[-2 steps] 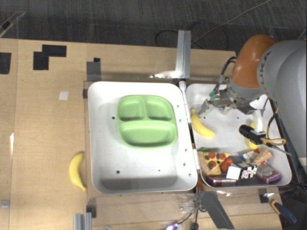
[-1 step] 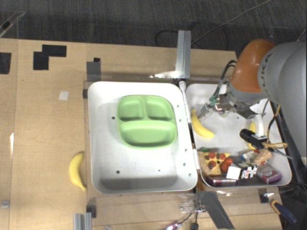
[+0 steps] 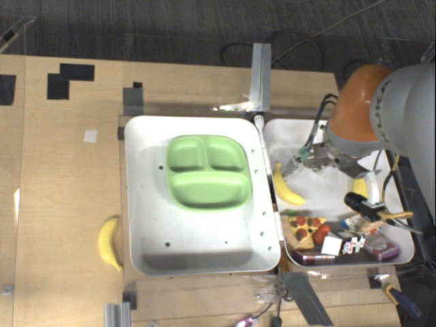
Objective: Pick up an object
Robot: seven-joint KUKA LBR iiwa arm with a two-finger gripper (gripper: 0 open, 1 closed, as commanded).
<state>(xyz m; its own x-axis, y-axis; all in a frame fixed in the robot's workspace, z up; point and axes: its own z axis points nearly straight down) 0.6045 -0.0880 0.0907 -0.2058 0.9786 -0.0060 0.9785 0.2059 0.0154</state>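
Note:
My gripper [image 3: 298, 163] hangs over the upper left part of the right bin [image 3: 293, 131], below the orange-banded wrist. A yellow banana [image 3: 287, 189] lies just below and left of it, against the bin's left wall. Nothing shows between gripper and banana. Along the bin's front lie a toy pizza slice [image 3: 303, 229], a small red piece [image 3: 322, 231], a white card-like piece [image 3: 332, 246] and a purple object [image 3: 381, 252]. The arm covers the bin's right side.
The left bin [image 3: 146, 182] holds a green divided plate [image 3: 208, 171]. A second banana [image 3: 109, 242] lies on the wooden bench outside the left bin's front left corner. A metal post [image 3: 261, 77] stands behind the wall between the bins.

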